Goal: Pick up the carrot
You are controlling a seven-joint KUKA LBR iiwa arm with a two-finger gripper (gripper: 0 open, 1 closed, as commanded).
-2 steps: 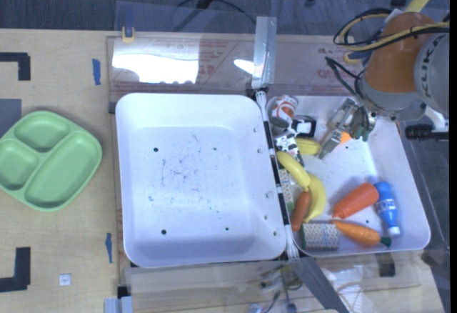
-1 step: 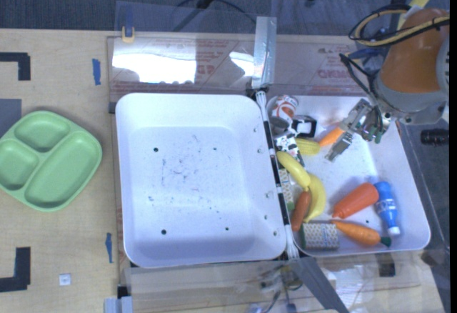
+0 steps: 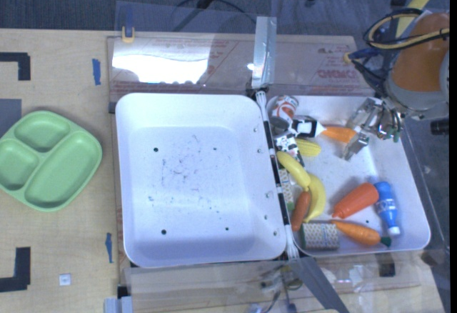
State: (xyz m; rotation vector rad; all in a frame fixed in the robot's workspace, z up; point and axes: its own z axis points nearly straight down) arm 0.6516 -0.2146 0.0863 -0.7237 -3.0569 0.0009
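Observation:
Several orange carrot-like pieces lie in the right bin (image 3: 418, 194). A small orange carrot (image 3: 338, 134) rests near the bin's back, left of my gripper (image 3: 355, 134). The gripper is low over the bin and looks open, one finger (image 3: 359, 118) behind the carrot's right end and the other in front of it. A thicker orange carrot (image 3: 355, 199) lies toward the front. A slim carrot with a green end (image 3: 359, 234) sits by the front wall. A reddish-orange piece (image 3: 301, 209) lies against the bananas.
The right bin also holds yellow bananas (image 3: 305, 177), a blue bottle (image 3: 386, 207), a red-and-white can (image 3: 285, 110), a black-and-white item (image 3: 293, 134) and a speckled block (image 3: 320, 235). The left bin (image 3: 193, 176) adjoins it. A green divided plate (image 3: 46, 159) lies far left.

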